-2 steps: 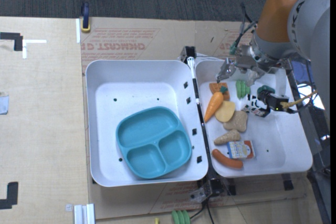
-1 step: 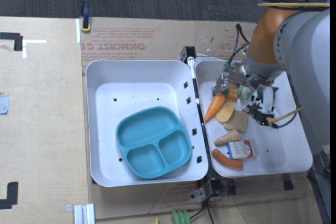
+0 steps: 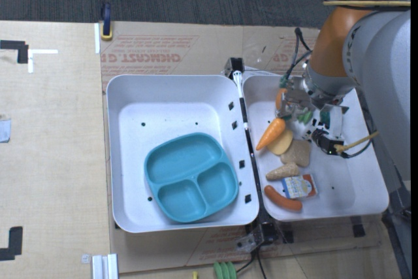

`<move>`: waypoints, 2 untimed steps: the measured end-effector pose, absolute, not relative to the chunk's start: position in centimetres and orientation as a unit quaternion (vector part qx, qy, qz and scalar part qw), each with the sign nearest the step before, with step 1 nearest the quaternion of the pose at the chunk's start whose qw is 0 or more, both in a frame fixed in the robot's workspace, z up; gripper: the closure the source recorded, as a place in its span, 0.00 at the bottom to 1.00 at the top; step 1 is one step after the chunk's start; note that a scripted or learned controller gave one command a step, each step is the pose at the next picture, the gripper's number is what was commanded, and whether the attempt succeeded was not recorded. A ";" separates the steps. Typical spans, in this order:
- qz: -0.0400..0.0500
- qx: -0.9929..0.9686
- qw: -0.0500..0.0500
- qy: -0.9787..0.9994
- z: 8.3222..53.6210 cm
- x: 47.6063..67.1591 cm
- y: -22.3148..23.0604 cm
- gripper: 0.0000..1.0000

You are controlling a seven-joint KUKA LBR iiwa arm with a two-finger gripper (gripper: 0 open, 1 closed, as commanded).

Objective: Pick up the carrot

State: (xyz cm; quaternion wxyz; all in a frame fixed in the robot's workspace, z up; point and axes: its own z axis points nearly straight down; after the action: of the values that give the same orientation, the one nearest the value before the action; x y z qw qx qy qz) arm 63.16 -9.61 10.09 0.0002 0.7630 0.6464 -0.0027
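The carrot (image 3: 271, 134) lies slanted in the right bin (image 3: 353, 202), near its left wall, thin tip pointing down-left. Its thick end reaches up to my gripper (image 3: 292, 111), which hangs directly over that end at the tip of the grey arm with the orange band (image 3: 333, 36). The gripper's body and cables hide where it meets the carrot. A small orange piece (image 3: 279, 99) shows just left of the gripper.
Packed below the carrot are a yellowish chunk (image 3: 283, 143), a beige slice (image 3: 300, 153), a pale root (image 3: 282, 172), a small packet (image 3: 300, 186) and a red sausage (image 3: 283, 198). The left bin (image 3: 130, 108) holds a blue divided plate (image 3: 191, 176).
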 end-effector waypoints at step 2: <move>-0.003 0.870 -0.002 0.494 19.0 53.3 0.8 1.00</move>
State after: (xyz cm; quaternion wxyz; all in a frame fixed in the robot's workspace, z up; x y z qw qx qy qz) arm 53.30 0.79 19.03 -0.0017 0.8697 0.4935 -0.0030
